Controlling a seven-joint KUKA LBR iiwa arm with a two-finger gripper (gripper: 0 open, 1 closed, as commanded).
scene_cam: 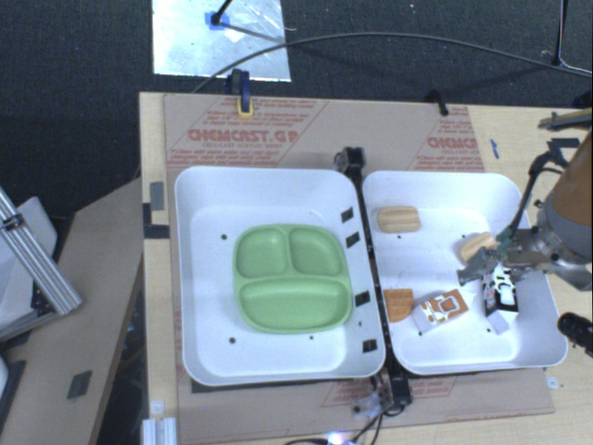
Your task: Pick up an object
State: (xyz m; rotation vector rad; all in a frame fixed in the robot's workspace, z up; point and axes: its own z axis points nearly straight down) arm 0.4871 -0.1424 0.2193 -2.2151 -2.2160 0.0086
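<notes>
Nothing's been lifted yet tbh: the gripper (489, 272) is parked low in the right bin (435, 364), jaw state can't be told, with a black-and-white object (501, 297) just below the jaws.

Tan bread-like block (398, 219) – flat, right bin (435, 350), upper left.

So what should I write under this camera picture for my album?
A robot's end effector reaches into the right bin of small objects, beside a green tray in the left bin.
</notes>
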